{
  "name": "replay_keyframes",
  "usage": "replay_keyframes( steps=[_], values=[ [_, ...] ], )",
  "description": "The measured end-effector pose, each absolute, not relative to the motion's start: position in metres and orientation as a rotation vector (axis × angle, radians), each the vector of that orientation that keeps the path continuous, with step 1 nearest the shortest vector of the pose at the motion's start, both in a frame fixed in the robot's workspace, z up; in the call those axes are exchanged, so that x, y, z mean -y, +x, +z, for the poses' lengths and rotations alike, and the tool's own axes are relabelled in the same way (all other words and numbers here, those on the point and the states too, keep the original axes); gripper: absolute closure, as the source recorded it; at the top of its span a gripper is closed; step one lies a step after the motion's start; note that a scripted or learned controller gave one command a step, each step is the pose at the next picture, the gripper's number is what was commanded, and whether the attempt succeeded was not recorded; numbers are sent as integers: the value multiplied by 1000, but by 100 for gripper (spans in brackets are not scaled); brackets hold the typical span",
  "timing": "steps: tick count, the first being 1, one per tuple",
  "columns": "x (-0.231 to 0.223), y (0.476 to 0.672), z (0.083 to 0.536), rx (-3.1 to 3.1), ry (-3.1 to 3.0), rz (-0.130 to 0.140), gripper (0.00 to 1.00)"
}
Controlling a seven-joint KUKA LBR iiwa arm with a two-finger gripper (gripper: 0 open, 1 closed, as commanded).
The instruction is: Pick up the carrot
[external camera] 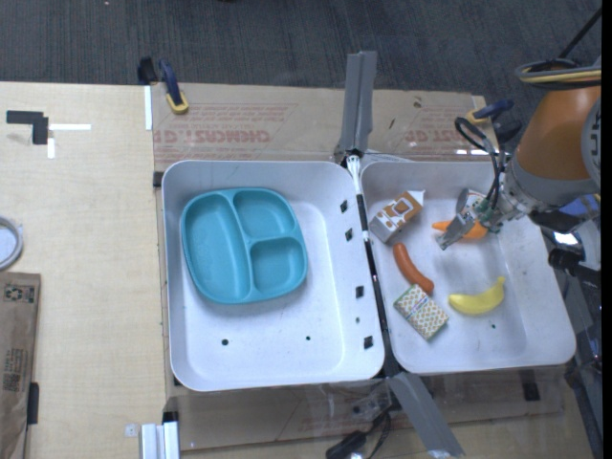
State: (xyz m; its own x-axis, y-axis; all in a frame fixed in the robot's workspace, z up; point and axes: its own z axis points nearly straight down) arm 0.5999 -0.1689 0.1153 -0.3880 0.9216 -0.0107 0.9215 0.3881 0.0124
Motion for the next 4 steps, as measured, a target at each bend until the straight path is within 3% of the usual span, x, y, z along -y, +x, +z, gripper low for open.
replay_keyframes(
  steps=[1,2,3,4],
  values=[
    [172,601,127,-2594,1729,6,100],
    [172,601,127,-2594,1729,6,0],
    [125,596,92,-2792,1440,0,0],
    [126,597,102,-2787,1444,2,100]
  ],
)
